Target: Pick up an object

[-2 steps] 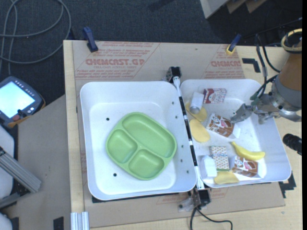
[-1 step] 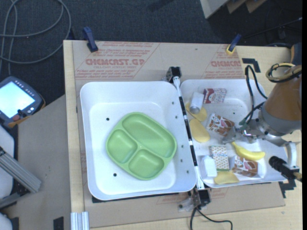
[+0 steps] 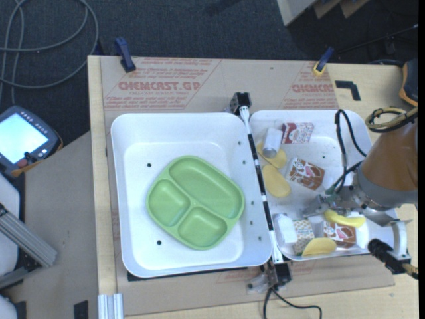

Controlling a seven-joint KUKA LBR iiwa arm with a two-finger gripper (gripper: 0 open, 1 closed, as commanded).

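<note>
Reaching into the right bin [image 3: 352,121], the arm [image 3: 392,165] has its gripper [image 3: 330,203] low over the front right cluster of items. Nearest target, by my reading: a yellow banana-shaped piece [image 3: 345,219] lying flat just under and in front of the gripper, resting against a red-and-white packet [image 3: 340,233].

Step in hand, judged: final descent and close on one object. To do it well, centre the fingers across the short width of the banana piece, not along its length, and keep clear of the packet beneath so that only one item is pinched. Descend straight; the bin's near wall is close, so a slanted approach risks clipping it.

Finger state: cannot tell. The wrist and dark cabling cover the tips, and nothing is visibly held between them.

Target appearance: smooth, bright yellow, curved, likely a light plastic toy; may slide if gripped off-centre.

Other contents of the right bin: a second yellow piece [image 3: 319,246] at the front edge, a small white box [image 3: 286,228] and patterned box [image 3: 304,229] beside it, a larger yellow lump [image 3: 275,181] near the left wall, a red snack packet [image 3: 305,174] mid-bin, a grey can [image 3: 272,142] and a red-and-white carton [image 3: 296,133] at the back.

Left bin [image 3: 133,138] holds a green divided plate [image 3: 194,202], well apart from the work.
</note>
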